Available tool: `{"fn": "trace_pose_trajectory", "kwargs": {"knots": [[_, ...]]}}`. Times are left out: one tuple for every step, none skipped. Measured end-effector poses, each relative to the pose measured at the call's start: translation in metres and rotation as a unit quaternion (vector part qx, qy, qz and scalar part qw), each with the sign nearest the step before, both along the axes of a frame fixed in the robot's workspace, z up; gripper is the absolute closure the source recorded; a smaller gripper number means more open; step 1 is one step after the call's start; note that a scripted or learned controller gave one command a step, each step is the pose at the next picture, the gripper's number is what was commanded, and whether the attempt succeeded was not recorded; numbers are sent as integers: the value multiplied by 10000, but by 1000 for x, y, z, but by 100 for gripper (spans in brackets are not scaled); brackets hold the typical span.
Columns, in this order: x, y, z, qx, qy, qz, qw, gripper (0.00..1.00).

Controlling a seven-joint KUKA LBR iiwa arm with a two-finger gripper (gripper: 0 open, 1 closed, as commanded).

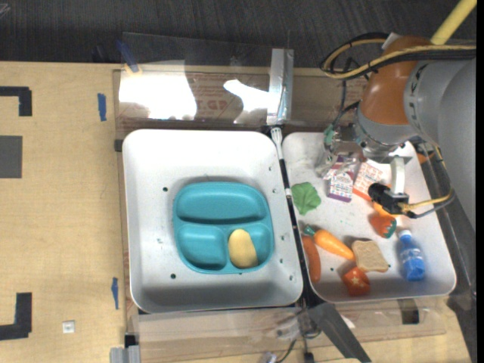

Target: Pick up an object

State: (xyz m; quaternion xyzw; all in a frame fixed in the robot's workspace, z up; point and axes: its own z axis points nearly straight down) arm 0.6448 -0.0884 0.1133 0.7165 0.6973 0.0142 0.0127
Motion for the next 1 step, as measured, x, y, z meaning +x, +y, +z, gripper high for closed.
{"fn": "trace_pose_trajectory", "kwargs": {"knots": [[-28,39,106,-11,130,214,9997,100]]}}
